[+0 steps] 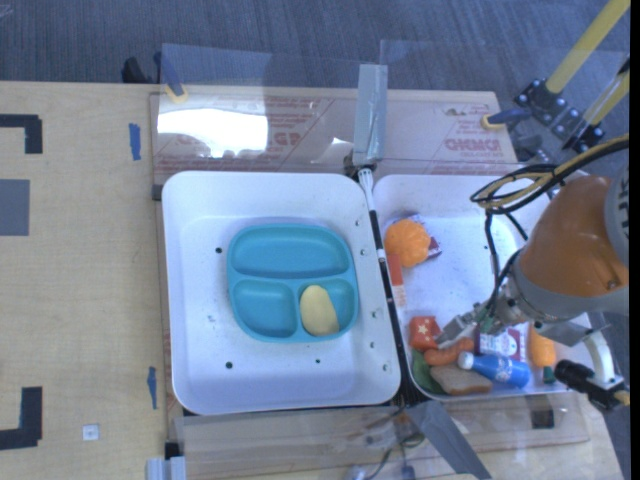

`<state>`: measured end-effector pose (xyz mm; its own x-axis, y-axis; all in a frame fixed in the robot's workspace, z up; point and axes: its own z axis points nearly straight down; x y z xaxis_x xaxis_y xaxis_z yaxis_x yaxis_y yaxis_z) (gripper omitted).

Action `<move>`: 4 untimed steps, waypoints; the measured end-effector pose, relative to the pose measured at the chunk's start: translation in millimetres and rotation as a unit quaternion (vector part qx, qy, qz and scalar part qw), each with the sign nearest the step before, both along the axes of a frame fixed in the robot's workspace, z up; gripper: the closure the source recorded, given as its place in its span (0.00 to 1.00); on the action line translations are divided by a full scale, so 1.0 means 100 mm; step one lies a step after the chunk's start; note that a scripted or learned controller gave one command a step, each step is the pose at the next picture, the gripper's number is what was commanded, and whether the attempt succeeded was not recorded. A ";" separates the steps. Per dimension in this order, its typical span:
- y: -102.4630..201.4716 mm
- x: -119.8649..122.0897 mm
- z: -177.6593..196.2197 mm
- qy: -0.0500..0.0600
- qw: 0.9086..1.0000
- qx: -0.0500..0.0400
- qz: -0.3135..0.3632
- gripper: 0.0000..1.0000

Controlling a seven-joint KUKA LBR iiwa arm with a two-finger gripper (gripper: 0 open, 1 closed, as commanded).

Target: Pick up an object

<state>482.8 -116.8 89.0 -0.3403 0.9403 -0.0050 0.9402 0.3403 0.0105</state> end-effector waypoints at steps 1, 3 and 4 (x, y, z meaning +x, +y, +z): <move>0.00 0.02 0.11 -0.003 1.000 0.000 -0.001 1.00; 0.56 0.27 0.95 0.005 0.997 0.001 -0.075 0.00; 0.13 0.92 0.17 0.009 0.997 0.000 -0.070 0.00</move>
<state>574.9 -103.8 105.8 -0.2051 0.9787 0.0004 0.9787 0.2051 -0.0068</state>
